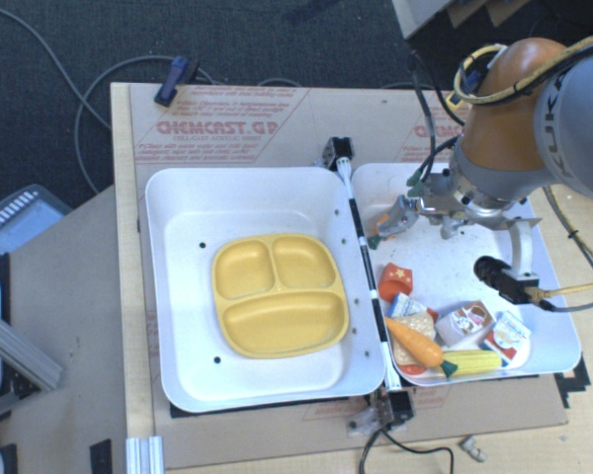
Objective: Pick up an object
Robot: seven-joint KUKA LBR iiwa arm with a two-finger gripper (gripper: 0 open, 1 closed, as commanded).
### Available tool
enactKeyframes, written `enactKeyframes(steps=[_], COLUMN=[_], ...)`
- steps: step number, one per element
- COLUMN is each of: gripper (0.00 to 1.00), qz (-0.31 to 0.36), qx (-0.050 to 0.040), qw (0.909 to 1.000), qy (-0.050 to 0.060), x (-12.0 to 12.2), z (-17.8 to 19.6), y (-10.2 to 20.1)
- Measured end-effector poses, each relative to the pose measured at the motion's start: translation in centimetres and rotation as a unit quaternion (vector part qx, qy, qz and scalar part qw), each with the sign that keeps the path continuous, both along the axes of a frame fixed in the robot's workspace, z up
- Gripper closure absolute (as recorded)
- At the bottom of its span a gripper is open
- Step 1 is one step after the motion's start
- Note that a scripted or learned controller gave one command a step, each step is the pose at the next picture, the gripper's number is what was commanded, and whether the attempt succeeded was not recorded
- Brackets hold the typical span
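While my grey arm with its orange band (514,117) hangs over the right shallow white bin (558,349), I judge the pick not yet made. From the camera view, its two-finger gripper (400,220) sits near the bin's back left wall; I cannot tell how it stands. Candidate objects, a red toy strawberry (396,280) and an orange plastic carrot (415,344), lie nearer the front. Next move: descend squarely over one. The left bin carries a yellow divided plate (277,294).

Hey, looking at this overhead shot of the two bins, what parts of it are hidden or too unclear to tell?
- Gripper: small and blurred in the camera view; open or shut, and anything held, cannot be told.
- Right bin, far side: covered by the arm's wrist.
- Toy pile near the carrot and corn: pieces overlap, and the small packets are too small to identify.
- Printing on the board: partly legible.
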State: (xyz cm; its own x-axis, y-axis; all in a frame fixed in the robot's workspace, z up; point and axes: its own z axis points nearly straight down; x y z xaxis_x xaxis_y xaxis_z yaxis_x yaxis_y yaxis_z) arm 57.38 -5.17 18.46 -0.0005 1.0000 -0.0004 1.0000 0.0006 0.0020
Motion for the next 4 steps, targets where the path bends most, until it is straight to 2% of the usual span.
enactKeyframes(steps=[1, 2, 3, 4], gripper=[0.00, 0.00, 0.00, 0.00], qz=[0.000, -0.001, 0.000, 0.000], qx=[0.0001, 0.0004, -0.0002, -0.0002], qw=[1.0000, 1.0000, 1.0000, 1.0000], qy=[0.000, 0.002, 0.000, 0.000], x=[0.9, -6.2, -0.6, 9.3], z=[0.0, 0.0, 0.0, 0.0], y=[0.9, 0.4, -0.9, -0.6])
